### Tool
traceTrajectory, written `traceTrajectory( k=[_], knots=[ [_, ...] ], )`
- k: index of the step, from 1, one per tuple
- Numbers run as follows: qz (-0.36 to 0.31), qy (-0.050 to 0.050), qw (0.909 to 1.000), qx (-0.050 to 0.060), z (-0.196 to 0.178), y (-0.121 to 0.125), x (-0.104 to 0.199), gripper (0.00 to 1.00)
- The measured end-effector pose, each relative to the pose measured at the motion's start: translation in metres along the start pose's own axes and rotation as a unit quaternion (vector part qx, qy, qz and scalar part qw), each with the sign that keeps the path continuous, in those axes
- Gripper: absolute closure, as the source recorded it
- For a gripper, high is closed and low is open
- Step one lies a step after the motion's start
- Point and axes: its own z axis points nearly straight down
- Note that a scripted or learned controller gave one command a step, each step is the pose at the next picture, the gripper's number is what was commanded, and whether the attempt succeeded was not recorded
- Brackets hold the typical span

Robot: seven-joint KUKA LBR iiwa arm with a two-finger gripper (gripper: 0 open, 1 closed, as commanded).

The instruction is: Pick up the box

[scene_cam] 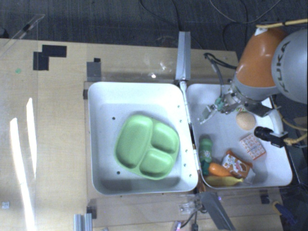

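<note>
Gripper: the gripper [214,110] hangs over the upper part of the right bin [286,177], in the right half of the frame; its two thin fingers stand apart, pointing down-left, with nothing between them.
Arm: the grey arm with its orange band [257,61] enters from the upper right corner.
Box: the small patterned box [253,147] lies flat on the right bin's floor, to the lower right of the gripper and well apart from it.
Near the box: a beige egg-shaped ball [246,121] sits just above it; an orange snack packet [237,165] lies to its lower left.
Lower part of the right bin: a green bottle [206,149], a carrot [217,169] and a banana [222,180].
Left bin: the left bin [101,105], in the middle of the frame, holds a green three-part tray [147,146].
</note>
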Motion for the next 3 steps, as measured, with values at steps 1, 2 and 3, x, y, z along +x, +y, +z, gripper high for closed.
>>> traceTrajectory(
  k=[1,2,3],
  knots=[
    [-0.002,0.0,1.0,0.002,0.02,-0.058,-0.017,0.0],
    [0.042,0.0,0.9991,0.002,0.021,-0.116,-0.08,0.0],
    [0.079,-0.005,0.9969,-0.005,0.093,-0.129,-0.109,0.0]
  ],
)
